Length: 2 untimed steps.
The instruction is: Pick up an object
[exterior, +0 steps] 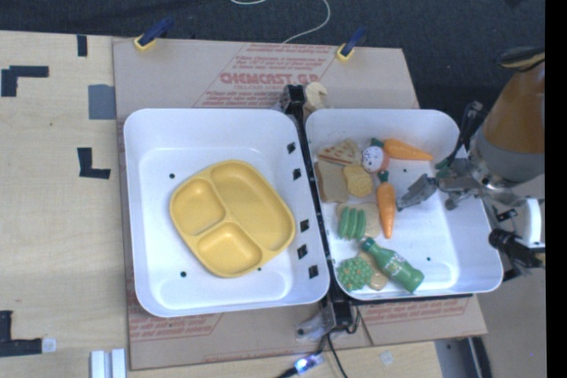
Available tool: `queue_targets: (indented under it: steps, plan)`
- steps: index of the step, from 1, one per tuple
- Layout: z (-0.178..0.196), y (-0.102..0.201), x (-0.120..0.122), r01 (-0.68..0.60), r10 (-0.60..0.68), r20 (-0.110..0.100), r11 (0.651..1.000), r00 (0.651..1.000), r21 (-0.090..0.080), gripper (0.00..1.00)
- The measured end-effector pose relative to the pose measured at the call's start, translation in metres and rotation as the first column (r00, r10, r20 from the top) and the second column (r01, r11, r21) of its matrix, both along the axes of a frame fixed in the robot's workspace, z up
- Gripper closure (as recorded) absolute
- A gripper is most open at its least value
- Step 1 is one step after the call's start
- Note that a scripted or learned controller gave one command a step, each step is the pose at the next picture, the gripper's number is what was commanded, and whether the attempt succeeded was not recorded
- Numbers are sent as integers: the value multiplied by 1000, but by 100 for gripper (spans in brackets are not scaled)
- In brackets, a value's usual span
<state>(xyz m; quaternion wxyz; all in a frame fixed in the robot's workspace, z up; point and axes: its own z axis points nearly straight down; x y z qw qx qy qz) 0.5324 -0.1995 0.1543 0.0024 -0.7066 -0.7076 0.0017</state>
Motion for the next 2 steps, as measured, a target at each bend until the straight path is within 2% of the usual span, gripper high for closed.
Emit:
queue_targets:
  steps: [1,2]
  plan:
    - [-58,9,5,-1,1,-1,1000,1000,1,0]
    - [-68,8,6,0,0,6,1000,1000,-2,0]
